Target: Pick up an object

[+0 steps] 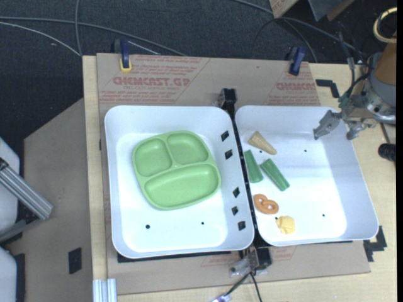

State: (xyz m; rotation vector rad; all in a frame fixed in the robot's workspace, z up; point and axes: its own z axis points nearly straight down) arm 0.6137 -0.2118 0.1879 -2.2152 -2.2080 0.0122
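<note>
The arm enters from the right edge of the camera view, its grey wrist section showing at the upper right. The gripper (338, 126) hangs at the end of it, pointed down and to the left, its two fingers (323, 127) spread apart with nothing between them.

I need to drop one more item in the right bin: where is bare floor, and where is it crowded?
Free: the right bin's right half, from the end effector at the top right corner down to the front wall. Crowded: the strip along the divider, holding the wedge, two green sticks, pretzel and yellow piece.
</note>
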